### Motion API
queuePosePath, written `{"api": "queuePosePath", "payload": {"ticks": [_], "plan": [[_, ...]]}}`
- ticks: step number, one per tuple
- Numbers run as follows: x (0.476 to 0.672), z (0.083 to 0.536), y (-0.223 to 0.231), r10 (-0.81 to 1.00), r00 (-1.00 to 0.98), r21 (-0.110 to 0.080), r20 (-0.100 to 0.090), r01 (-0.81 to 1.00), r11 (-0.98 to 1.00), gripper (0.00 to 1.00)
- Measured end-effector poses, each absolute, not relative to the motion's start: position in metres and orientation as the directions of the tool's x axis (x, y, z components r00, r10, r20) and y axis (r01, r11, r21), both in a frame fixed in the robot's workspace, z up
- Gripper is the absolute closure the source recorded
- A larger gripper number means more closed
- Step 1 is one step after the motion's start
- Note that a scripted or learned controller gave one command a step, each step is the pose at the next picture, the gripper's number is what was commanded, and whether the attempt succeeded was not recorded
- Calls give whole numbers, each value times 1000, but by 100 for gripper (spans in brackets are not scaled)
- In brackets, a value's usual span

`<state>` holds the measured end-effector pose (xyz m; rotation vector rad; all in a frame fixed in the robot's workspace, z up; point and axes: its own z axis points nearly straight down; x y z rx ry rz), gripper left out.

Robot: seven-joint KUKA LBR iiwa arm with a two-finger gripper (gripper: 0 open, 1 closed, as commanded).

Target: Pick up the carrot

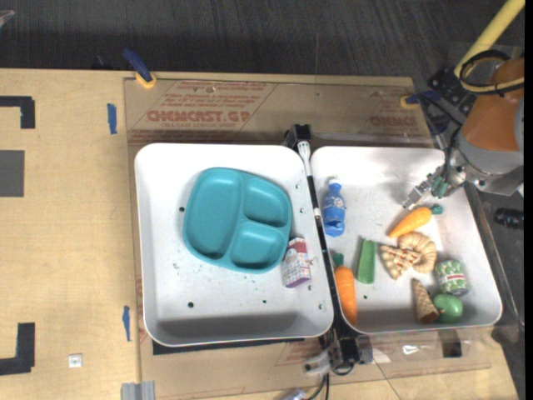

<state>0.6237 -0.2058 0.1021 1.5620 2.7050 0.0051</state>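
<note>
An orange carrot (pixel 412 222) with a green top lies aslant in the right bin (pixel 379 163), near its right side. My gripper (pixel 427 192) hangs just above and behind the carrot's green end, open, with nothing between its fingers. A second orange carrot-like piece (pixel 345 293) lies along the right bin's left wall, near the front.
Beside the carrot lie a waffle-like piece (pixel 408 254), a green stick (pixel 365 260), a blue bottle (pixel 334 209), a cone (pixel 424 300) and two green round items (pixel 450 291). The left bin (pixel 162 248) holds a teal divided plate (pixel 237 218) and a small packet (pixel 295 265).
</note>
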Motion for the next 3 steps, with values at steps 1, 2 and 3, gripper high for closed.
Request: {"api": "queuePosePath", "payload": {"ticks": [1,2,3], "plan": [[623,101,-206,866,-500,11,-13,866,500,0],[603,89,-157,902,-431,7,-4,902,432,0],[565,89,-172,941,-338,9,-1,941,338,0]]}}
